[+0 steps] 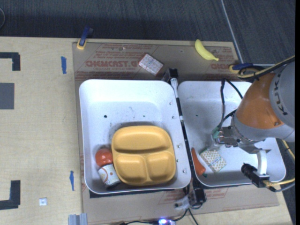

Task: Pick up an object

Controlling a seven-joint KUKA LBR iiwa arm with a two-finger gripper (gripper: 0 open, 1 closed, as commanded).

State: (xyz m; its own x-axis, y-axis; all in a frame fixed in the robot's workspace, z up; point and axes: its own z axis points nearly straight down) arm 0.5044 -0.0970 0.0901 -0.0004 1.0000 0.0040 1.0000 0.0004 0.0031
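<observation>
In the right bin [201, 95], a small checkered packet [213, 159] lies near the front left corner. An orange carrot-shaped piece [198, 162] rests beside it against the bin's left wall. My gripper [224, 137] hangs just above and behind the packet, under the arm's orange band. The left bin [122, 95] holds a yellow divided tray [142, 153]. A red-orange object [103, 156] and a white and orange ball-like item [108, 173] sit at the tray's left.
On the cardboard behind the bins lie a yellow banana [205, 50] and another checkered packet [150, 63]. A blue clamp [84, 36] grips the board's back left corner. A black cable [224, 102] loops over the right bin. The arm covers that bin's right half.
</observation>
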